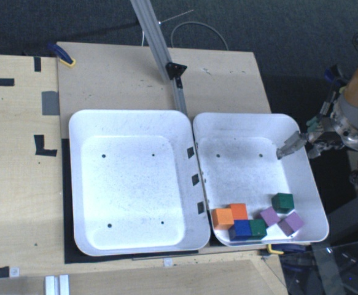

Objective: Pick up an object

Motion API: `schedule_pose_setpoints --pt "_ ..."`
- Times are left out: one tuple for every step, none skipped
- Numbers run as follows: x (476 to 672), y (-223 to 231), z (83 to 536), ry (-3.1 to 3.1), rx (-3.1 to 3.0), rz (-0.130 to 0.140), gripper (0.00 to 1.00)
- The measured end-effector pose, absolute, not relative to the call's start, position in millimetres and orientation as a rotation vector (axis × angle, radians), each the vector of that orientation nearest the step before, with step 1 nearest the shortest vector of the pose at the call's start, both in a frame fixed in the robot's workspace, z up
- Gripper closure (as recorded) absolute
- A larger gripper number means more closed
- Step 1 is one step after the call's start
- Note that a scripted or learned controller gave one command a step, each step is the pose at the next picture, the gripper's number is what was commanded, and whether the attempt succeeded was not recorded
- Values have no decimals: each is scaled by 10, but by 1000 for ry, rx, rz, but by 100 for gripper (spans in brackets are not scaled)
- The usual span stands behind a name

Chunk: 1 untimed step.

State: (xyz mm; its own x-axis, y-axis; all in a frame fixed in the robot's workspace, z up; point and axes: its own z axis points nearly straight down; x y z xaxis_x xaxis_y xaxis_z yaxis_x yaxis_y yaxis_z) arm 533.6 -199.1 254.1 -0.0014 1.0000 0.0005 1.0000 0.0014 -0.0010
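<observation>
At the near edge of the right bin [301,183], a cluster of blocks is seen. An orange block [223,217] lies at the left with a second orange block [238,211] touching it behind. A blue block [242,228] is set just in front of them, and a green block [258,228] touches its right side. A purple block [269,215] lies just beside that, and another purple block [291,223] is placed near the bin's near right corner. A dark green block [283,201] is set a little farther back, close to the right wall. The left bin [80,165] is set on the desk [105,78] touching the right one. Farther back, the pincer [287,146] is seen over the right bin's right rim, well apart from the blocks; whether it is wide or narrow cannot be told, and nothing is seen between its fingers. Beyond the bins, a grey bar [151,26] runs at a slant across the desk.
</observation>
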Motion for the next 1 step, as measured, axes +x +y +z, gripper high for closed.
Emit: schedule_pose_setpoints --pt "5079 -1519 4957 -2231 -2224 -8 0"
